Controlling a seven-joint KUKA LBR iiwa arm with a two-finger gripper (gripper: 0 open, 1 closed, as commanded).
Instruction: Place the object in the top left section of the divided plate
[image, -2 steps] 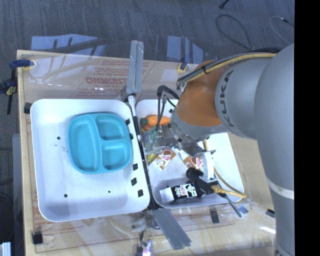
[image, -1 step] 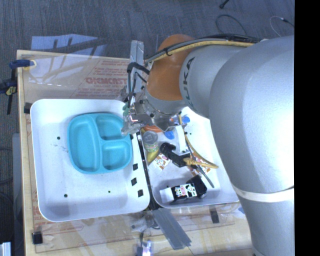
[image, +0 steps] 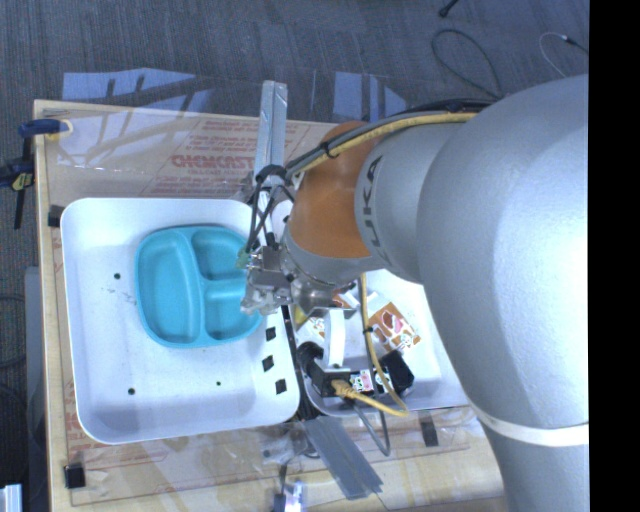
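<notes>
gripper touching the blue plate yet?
Cannot tell. In the camera view the gripper overlaps the right edge of the blue divided plate, but the arm's bulk hides any contact or gap.

Mounted above the bench (image: 120, 445), looking down at a slant on the left bin (image: 110, 370) and the right bin (image: 435, 365) side by side. Close enough that the grey arm (image: 480, 230), entering from the right, looms large and hides most of the right bin.
</notes>
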